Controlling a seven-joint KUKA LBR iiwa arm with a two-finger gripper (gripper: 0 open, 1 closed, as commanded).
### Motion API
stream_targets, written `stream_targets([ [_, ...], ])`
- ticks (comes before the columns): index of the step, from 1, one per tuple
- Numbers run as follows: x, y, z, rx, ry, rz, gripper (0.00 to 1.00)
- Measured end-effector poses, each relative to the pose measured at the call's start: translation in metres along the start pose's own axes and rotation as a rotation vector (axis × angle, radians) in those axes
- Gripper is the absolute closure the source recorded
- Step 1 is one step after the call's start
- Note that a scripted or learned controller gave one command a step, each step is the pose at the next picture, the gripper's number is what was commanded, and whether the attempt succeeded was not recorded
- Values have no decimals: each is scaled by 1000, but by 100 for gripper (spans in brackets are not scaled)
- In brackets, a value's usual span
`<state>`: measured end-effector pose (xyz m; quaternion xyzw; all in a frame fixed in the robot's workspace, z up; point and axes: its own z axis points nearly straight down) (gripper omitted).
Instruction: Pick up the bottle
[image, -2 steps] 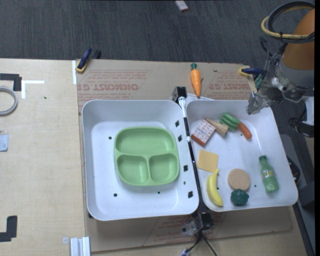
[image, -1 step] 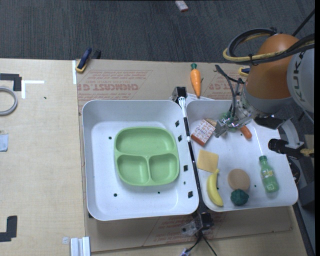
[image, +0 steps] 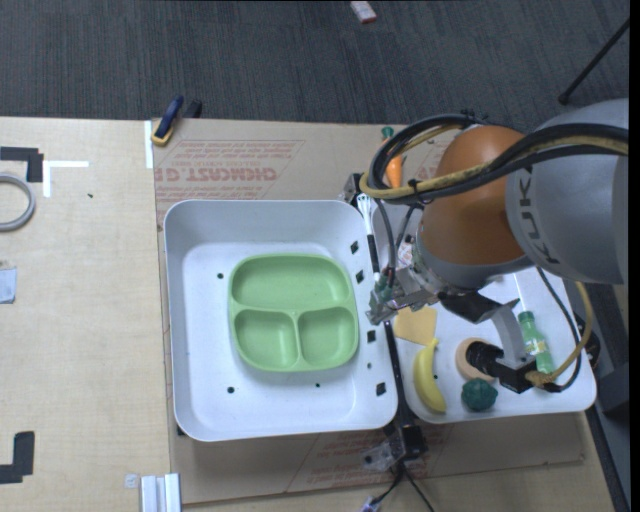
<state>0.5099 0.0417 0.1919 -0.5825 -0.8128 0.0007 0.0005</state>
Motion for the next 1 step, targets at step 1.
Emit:
stream_targets([
  [1, 70, -11, -26, 0, -1, 99, 100],
])
